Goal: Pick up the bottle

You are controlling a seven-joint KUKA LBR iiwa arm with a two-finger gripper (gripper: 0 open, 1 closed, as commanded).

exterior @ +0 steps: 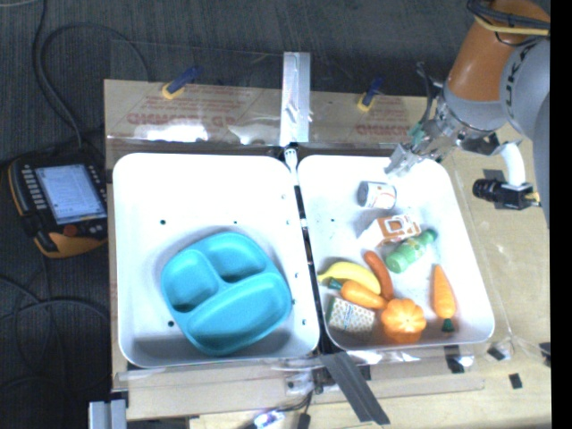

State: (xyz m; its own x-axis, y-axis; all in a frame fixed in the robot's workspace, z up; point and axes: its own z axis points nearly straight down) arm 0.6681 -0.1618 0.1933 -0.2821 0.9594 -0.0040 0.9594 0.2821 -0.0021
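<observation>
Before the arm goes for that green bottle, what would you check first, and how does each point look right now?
1. Bottle in sight in the right bin: ok.
2. Gripper above the bottle: not ok, it is at the bin's far rim.
3. Room around the bottle: not ok, a small orange and white box and a carrot crowd it.
4. Fingers open: cannot tell.
5. Gripper holding nothing: cannot tell.

Glossy green plastic bottle [409, 252]; smooth white plastic bins [143, 186]; teal plastic plate [225, 290].
</observation>
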